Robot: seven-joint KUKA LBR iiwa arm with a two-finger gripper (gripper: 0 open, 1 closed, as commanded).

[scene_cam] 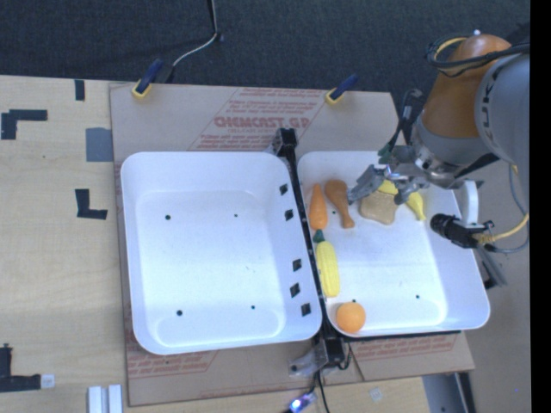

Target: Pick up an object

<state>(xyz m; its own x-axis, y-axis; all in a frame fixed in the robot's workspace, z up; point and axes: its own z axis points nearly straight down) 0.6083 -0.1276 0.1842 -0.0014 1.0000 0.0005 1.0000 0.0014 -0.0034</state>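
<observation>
The right bin [448, 275] holds several toy foods. An orange carrot [318, 206] and a brown drumstick [338, 201] lie near its left wall. Below them are a yellow corn cob [327, 268] and an orange fruit [350, 317]. At the bin's upper right, a beige piece [377, 208] and a yellow banana [417, 203] lie together. My gripper [387, 183] hovers low over these two with its fingers spread apart. It partly hides the banana, and nothing is clearly clamped between the fingers.
The left bin [207, 256] sits beside the right one, with a black divider clip strip [297, 231] between them. A black fitting with cable [456, 228] sticks out at the right bin's right rim. The orange-banded arm [465, 84] stands over the upper right corner.
</observation>
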